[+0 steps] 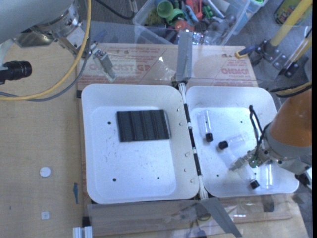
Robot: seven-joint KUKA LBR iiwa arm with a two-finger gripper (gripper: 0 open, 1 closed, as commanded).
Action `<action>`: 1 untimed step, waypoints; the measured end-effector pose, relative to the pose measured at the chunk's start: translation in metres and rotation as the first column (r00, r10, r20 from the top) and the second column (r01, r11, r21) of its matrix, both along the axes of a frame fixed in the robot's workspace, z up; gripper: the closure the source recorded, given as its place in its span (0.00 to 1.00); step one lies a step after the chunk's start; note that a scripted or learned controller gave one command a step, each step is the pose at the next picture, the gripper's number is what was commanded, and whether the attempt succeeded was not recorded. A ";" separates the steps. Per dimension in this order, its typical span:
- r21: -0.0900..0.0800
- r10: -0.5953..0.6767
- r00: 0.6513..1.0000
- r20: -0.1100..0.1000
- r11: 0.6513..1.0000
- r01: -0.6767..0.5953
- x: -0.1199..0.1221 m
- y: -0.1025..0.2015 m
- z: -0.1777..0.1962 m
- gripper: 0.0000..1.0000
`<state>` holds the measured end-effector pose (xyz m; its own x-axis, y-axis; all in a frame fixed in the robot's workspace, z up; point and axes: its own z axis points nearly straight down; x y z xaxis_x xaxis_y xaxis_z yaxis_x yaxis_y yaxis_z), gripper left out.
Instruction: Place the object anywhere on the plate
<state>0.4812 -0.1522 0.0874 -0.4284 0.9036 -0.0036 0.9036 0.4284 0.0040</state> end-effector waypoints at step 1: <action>0.000 -0.002 1.000 0.003 1.000 0.002 0.001 0.000 0.010 1.00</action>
<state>0.4821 -0.1522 0.0970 -0.4269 0.9043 -0.0048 0.9043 0.4269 0.0067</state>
